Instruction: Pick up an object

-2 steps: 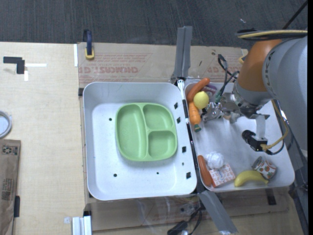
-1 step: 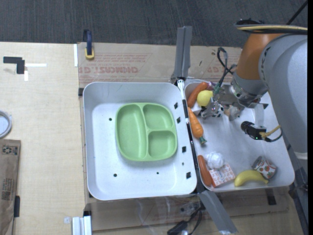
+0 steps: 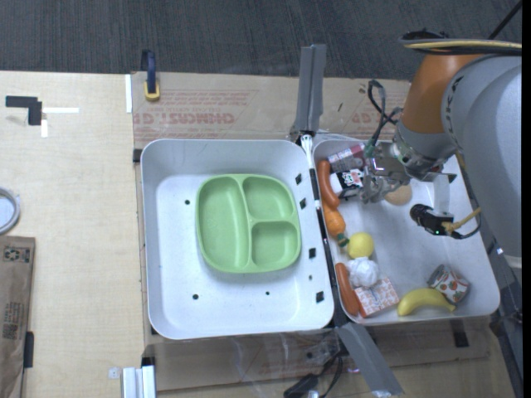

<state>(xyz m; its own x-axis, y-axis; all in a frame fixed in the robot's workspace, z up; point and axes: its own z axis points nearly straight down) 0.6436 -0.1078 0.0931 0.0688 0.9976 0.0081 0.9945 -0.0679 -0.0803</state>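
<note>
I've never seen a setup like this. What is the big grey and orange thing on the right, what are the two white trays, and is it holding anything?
The grey and orange thing is a robot arm, seen by one camera fixed above the bench and looking down at a slant. At its end is a claw, lowered into the right bin. That bin holds small items: a banana, a lemon, a carrot, a crumpled white ball and a few small packets. The left bin holds a green divided plate. The arm's job is to pick up one object. From this angle I cannot tell whether the claw has gripped anything.
</note>
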